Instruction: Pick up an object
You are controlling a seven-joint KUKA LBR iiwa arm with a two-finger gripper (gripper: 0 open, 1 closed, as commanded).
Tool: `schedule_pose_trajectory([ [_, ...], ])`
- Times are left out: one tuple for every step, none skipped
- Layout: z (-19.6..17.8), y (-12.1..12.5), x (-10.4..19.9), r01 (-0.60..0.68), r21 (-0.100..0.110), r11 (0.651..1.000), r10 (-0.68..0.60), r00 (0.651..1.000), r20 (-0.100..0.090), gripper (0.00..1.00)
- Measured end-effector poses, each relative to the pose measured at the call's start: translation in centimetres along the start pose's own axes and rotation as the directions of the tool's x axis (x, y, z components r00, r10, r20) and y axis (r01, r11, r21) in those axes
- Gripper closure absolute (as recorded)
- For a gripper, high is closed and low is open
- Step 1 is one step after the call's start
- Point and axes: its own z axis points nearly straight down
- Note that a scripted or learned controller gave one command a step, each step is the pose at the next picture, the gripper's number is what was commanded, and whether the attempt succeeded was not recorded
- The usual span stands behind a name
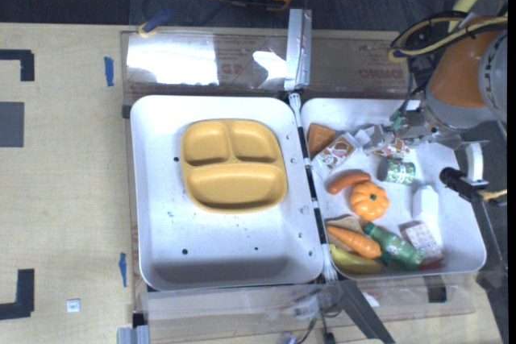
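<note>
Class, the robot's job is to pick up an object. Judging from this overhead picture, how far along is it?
Done: the arm has reached over the right bin, near its far right corner. In hand: nothing visibly; the gripper sits among small packets, no object seen between its fingers. Left: grasping and lifting. The pumpkin, carrot and green bottle lie in the bin; the yellow tray sits in the left bin.

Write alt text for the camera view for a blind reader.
A grey robot arm with an orange band reaches from the right over the right white bin, which holds toy food including a small orange pumpkin and a green bottle. The left white bin holds a yellow three-compartment tray.
</note>
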Motion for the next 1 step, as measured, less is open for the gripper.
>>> schedule_pose_trajectory([
  [-0.04, -0.36, 0.99, -0.02, 0.001, 1.0, 0.02, 1.0, 0.006, 0.0],
])
